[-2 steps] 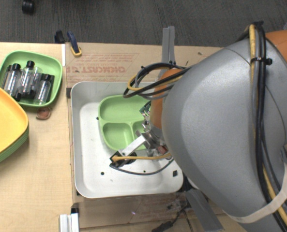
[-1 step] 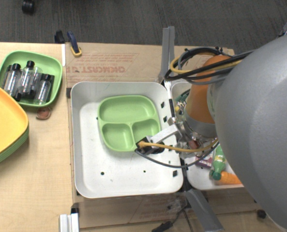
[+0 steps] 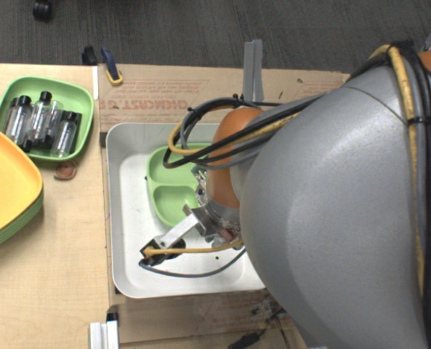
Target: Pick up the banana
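Closest to the lens, the grey arm [image 3: 346,195] takes up the right half of the frame and covers the right side of the white bin [image 3: 121,217], so a good part of the bin floor is out of sight. Below its orange band [image 3: 233,133], the gripper [image 3: 214,227] hangs low in the centre of the frame, over the bin. The wrist masks it, so I cannot tell whether it is spread or pressed together, or whether anything is between its tips. Nor can I tell where the banana lies; my guess is under the arm, in the covered part of the bin. A green dish [image 3: 173,187] with a dividing ridge sits in the bin just beside the gripper, partly hidden by the wrist. The main risk, as I judge it, is that a closing move catches the dish's rim or shuts on nothing. The dish looks light and could slide or tip. The loose cables [image 3: 193,126] around the wrist could also snag on it. Farther off at upper left, a green tray of vials [image 3: 44,118] and a stack of yellow plates [image 3: 4,180], cut by the frame's edge, stand well apart from the work.
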`<state>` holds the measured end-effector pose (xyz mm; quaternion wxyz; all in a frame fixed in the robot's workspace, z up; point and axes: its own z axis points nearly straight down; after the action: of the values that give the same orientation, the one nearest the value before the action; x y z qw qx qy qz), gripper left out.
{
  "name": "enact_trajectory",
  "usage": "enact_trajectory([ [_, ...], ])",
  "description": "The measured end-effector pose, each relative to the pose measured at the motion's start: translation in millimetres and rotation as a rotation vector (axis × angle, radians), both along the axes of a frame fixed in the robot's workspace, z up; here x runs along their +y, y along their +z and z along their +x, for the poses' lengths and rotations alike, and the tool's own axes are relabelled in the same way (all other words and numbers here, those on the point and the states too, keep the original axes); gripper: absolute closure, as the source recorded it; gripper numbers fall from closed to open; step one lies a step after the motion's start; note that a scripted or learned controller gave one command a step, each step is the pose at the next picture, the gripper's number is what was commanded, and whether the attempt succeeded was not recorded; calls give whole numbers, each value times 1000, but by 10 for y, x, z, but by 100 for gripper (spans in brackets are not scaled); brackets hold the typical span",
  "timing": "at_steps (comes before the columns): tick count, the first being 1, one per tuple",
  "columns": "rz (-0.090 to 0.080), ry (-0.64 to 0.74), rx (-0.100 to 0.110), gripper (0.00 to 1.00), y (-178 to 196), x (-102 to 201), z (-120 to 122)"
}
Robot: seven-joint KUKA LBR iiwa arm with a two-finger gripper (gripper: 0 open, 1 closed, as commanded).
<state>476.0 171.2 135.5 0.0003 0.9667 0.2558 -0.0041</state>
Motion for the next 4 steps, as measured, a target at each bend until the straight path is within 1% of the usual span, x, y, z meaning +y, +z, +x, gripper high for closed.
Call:
enact_trajectory([
  [1,0,-232,-3,100,-16,-639,68],
  [2,-1,-306,-2,100,-450,458,651],
  [3,-3,-323,-5,100,-444,-306,979],
  [4,-2,-215,-3,100,548,-1303,967],
])
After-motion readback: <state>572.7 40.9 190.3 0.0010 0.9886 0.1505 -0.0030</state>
